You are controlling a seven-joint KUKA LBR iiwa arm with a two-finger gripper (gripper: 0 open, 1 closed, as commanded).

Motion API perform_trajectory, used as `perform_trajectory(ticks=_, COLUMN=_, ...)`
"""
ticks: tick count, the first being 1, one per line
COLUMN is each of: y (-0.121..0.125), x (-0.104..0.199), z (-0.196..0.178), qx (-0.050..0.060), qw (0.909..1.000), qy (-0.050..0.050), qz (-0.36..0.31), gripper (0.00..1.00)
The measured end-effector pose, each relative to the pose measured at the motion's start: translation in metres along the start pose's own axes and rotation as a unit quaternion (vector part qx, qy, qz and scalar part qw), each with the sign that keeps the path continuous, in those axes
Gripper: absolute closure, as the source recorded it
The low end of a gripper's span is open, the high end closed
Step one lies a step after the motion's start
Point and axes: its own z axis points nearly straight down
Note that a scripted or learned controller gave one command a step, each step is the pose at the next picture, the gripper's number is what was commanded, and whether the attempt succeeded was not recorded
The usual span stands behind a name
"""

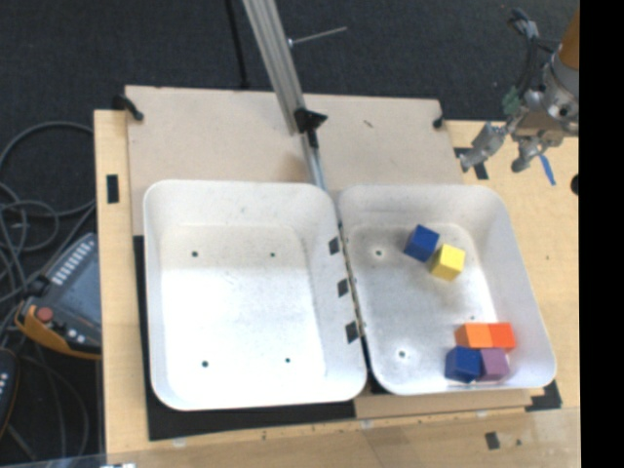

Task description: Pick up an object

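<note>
The right bin (390,291) holds several small blocks. A blue cube (421,243) touches a yellow cube (448,260) near the bin's middle. An orange block (485,335) lies at the bin's near right corner, with a second blue cube (464,364) and a purple cube (495,364) just in front of it. My gripper (501,156) hangs beyond the bin's far right corner, over the bench rather than the bin. Its fingers stand open with nothing between them.
The left bin (244,300) sits beside the right one, with a row of dark clips along the shared edge. A slanted aluminium post (278,52) rises from the bench behind the bins. Cables and a pendant (58,300) lie off the bench's left side.
</note>
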Motion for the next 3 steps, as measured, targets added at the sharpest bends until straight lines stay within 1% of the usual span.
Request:
perform_trajectory(ticks=1, y=0.006, x=0.04, z=0.1, qx=0.002, qw=1.0, qy=0.002, qz=0.002, gripper=0.0)
perform_trajectory(ticks=2, y=0.006, x=0.058, z=0.203, qx=0.002, qw=1.0, qy=0.001, qz=0.002, gripper=0.0)
perform_trajectory(ticks=3, y=-0.037, x=0.062, z=0.198, qx=-0.001, qw=1.0, qy=0.0, qz=0.005, gripper=0.0)
